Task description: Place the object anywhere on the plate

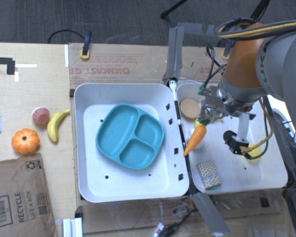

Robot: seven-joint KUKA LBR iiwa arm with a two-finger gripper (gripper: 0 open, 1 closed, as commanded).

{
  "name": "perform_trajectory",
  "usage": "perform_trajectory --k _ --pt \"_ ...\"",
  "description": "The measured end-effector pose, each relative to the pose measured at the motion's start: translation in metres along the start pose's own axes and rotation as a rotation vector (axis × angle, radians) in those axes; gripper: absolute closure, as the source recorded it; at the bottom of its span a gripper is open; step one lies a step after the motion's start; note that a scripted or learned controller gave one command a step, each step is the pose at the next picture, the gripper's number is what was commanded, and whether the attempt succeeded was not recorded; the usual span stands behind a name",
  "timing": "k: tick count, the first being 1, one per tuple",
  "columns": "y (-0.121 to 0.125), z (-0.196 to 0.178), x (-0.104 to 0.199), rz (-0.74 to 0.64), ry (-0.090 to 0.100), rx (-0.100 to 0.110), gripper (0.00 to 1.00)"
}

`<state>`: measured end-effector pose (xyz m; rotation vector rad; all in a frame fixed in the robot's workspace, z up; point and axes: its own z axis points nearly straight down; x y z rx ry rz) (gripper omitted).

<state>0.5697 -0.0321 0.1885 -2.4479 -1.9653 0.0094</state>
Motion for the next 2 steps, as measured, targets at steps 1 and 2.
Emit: perform_trajectory --k 1,2 --pt "-0.0446 0.0001 0.1099 -0.141 -0.001 0.001 1.00" --pt "-0.0445 0.0001 0.1096 -0.140 -0.001 0.001 0.00"
